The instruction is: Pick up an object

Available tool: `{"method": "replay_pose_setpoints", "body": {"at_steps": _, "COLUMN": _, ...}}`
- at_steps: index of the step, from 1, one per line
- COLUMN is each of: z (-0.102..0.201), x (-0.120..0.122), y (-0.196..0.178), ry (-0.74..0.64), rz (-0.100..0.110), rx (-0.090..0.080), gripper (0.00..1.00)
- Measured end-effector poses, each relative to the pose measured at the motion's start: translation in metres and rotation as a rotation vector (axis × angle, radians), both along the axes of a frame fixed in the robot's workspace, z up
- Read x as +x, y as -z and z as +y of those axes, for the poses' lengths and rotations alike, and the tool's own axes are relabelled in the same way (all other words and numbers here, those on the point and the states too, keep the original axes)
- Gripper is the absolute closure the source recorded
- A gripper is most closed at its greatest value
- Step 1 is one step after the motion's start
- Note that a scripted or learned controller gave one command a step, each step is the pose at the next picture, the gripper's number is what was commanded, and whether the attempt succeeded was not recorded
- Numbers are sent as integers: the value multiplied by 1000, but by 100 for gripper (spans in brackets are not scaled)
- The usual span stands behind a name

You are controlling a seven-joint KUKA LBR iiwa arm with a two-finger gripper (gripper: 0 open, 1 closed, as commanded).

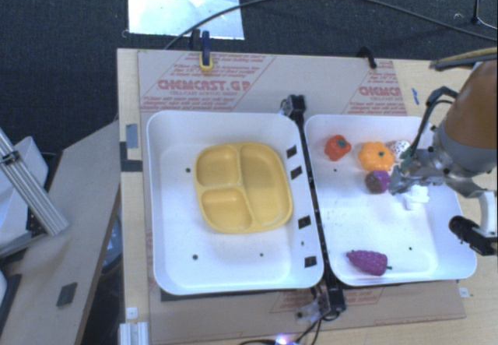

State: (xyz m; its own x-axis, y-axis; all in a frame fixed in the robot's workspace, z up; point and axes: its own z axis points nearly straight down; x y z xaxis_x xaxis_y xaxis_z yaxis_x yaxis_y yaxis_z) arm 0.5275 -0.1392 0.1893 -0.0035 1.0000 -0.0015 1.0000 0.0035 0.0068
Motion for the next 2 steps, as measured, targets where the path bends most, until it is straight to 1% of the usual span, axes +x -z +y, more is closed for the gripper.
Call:
{"method": "replay_pose_setpoints", "body": {"at_steps": 1, "z": 0, "x": 2, "y": -26, "ry": -1, "rz": 2, "rx": 0, "gripper": 100}}
{"method": "replay_pose_setpoints", "body": {"at_steps": 2, "z": 48, "x": 25, "y": -21, "ry": -5, "rz": 3, "rx": 2, "gripper": 100}}
